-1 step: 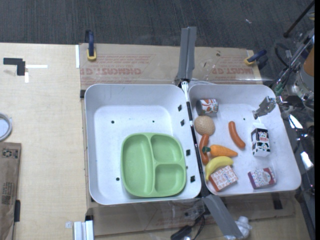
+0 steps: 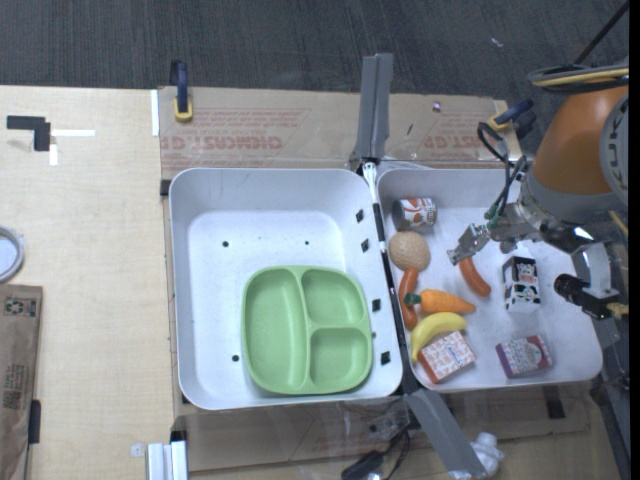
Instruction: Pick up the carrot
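Gripper [image 2: 468, 247] hangs low over the right bin [image 2: 572, 368], its fingers slightly apart with nothing between them, their tips just beside the upper end of a sausage [image 2: 476, 277]. Well to its lower left lies the carrot [image 2: 444, 301], untouched, green top toward the bin's left wall, with a banana [image 2: 436, 329] just below it, a second sausage [image 2: 407, 288] beside it and a round bun [image 2: 409, 251] above. Left bin [image 2: 200, 258] holds a green plate [image 2: 306, 330].
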